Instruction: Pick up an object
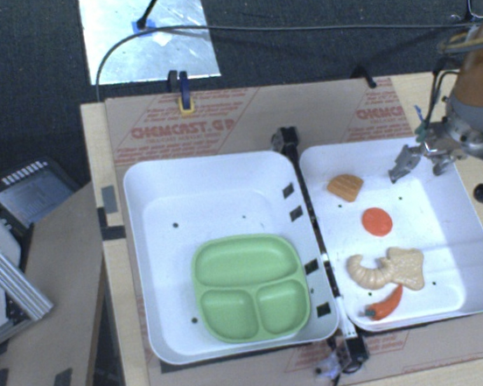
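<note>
The left bin (149, 191) holds a green divided plate (250, 286). The right bin (467, 229) beside it holds a cracker (345, 187), red disc (377, 221), shrimp (368, 271), tan piece (407, 266) and chili (387, 304). The end effector (420, 161), fingers spread, hovers over this bin's far corner, holding nothing.

Two bins (213, 178) of smooth, slightly glossy white plastic are seen on a board (240, 113) of matt brown card printed with red letters. A tray (249, 285) of smooth pale green plastic is set in the left bin. A disc (378, 221) of glossy orange-red plastic and a cracker (346, 187) with a rough tan surface are seen in the right bin. The gripper (418, 160) is made of dull grey metal. A sheet (145, 32) of shiny, crinkled foil is laid on dark, rough carpet (15, 85).
</note>
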